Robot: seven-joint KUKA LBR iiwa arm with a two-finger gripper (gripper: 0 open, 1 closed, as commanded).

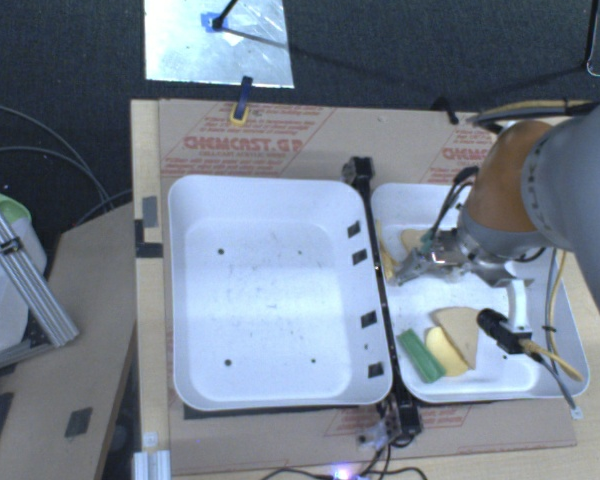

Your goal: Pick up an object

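Right bin (495,376), green block (420,356) against yellow piece (443,349)

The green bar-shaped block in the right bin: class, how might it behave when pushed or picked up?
The green bar-shaped block keeps a straight shape, so it is probably stiff. It lies flat, so it would likely slide, not roll. It sits close beside the yellow rounded piece, which a push may shift too.

Half-hidden pale yellow piece (412,239) under arm (540,183), arm cropped at right
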